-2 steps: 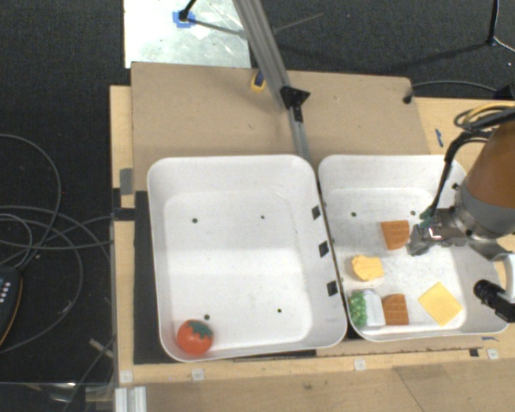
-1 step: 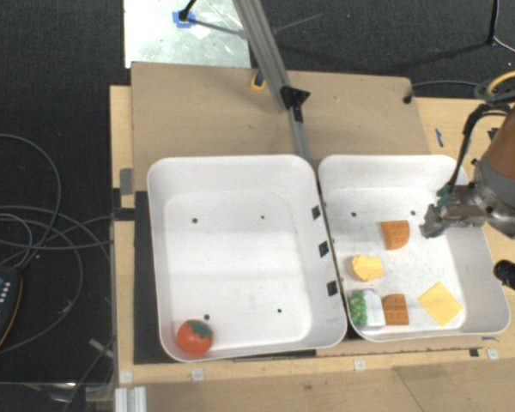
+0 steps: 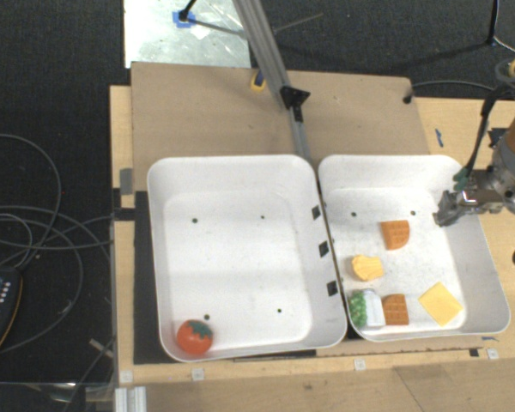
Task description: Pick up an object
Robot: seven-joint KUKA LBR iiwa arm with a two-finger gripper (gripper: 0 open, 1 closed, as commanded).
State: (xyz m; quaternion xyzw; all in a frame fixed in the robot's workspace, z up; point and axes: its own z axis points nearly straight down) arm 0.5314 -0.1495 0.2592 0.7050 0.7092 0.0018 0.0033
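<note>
The right bin (image 3: 386,174) holds several small items: an orange waffle piece (image 3: 395,233), a yellow chunk (image 3: 367,268), a green-and-white item (image 3: 363,308), a second orange-brown piece (image 3: 395,309) and a yellow cheese block (image 3: 440,303). A red tomato (image 3: 194,336) lies in the left bin's (image 3: 232,178) near left corner. My gripper (image 3: 451,206) hangs at the right bin's right rim, to the right of the waffle piece and above the cheese block. Nothing shows between its tips.
The arm (image 3: 511,166) enters from the right edge over the bench. A grey pole (image 3: 270,50) slants down from the top to the gap between the bins. Black clips (image 3: 324,247) sit along the shared wall. Cables lie on the floor at left.
</note>
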